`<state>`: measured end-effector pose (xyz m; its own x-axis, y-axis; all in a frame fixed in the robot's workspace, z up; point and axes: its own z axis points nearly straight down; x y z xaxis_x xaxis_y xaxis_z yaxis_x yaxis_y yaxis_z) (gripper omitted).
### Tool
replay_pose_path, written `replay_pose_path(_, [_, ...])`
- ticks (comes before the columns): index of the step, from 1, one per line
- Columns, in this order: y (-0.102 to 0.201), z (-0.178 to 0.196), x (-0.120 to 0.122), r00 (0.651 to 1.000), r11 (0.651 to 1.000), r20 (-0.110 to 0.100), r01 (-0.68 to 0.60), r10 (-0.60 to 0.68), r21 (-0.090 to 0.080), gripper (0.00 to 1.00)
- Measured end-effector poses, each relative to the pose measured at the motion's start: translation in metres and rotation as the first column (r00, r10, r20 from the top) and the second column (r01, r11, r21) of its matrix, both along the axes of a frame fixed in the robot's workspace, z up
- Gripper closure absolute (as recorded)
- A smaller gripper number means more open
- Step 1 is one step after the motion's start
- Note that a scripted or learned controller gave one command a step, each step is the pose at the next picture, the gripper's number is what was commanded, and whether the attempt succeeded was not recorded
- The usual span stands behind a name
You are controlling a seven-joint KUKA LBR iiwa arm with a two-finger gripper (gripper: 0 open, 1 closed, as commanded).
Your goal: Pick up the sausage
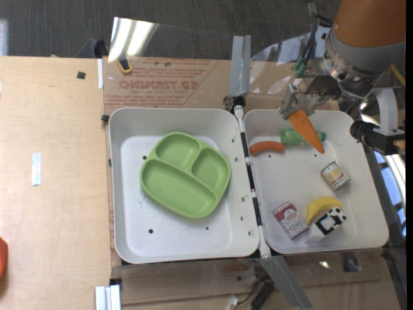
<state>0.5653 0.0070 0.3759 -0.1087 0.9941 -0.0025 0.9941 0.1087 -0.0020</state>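
Pincer (298, 106) grips tapered orange carrot (306, 130); smooth curved sausage (266, 148) lies nearby.

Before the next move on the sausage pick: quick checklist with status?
1. Sausage in view, right bin, near its left wall: ok.
2. Top of sausage uncovered: ok.
3. Gripper over sausage: not ok, it sits above the carrot, up and to the right of the target.
4. Room around sausage: cannot tell; the carrot's green end lies close to its right tip.
5. Finger state: cannot tell.
6. Green plate in left bin, out of the path: ok.
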Motion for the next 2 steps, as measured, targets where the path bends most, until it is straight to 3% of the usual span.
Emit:
replay_pose_path(1, [-0.011, -0.153, 0.061, 0.999, 0.999, -0.002, 0.033, -0.033, 0.000, 1.00])
replay_pose_path(2, [0.045, -0.186, 0.080, 0.984, 0.984, 0.000, 0.176, -0.176, 0.000, 1.00])
